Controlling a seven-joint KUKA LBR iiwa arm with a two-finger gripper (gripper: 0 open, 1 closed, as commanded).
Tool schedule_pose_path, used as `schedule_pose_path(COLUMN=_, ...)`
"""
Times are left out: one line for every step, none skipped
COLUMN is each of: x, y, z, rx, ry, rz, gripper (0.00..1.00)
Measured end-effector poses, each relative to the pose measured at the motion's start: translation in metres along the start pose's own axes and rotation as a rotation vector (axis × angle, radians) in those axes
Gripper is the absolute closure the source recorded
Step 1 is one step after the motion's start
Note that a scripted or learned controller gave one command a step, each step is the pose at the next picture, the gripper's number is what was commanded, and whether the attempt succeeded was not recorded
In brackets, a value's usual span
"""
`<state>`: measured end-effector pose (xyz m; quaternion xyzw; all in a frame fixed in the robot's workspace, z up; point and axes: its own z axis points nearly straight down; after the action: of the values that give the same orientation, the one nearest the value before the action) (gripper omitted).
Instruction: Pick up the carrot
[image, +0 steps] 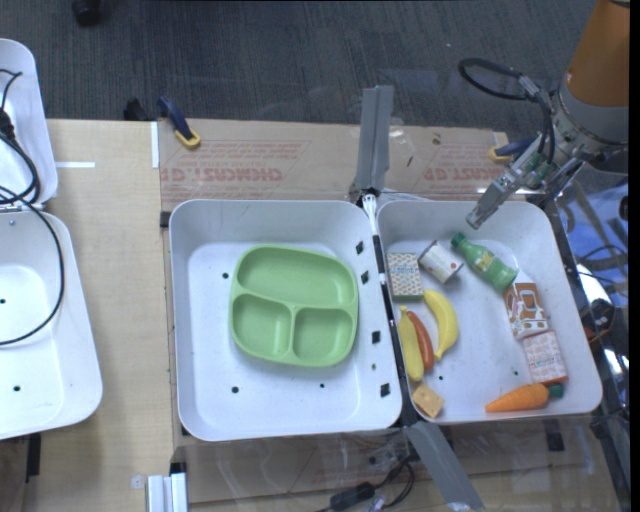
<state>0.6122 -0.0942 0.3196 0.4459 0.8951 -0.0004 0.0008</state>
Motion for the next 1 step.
schedule_pose_path(x=0.0449, y=-0.0028, z=-0.0454, rx=-0.001, ry=-0.001, rz=-0.153, gripper=0.0)
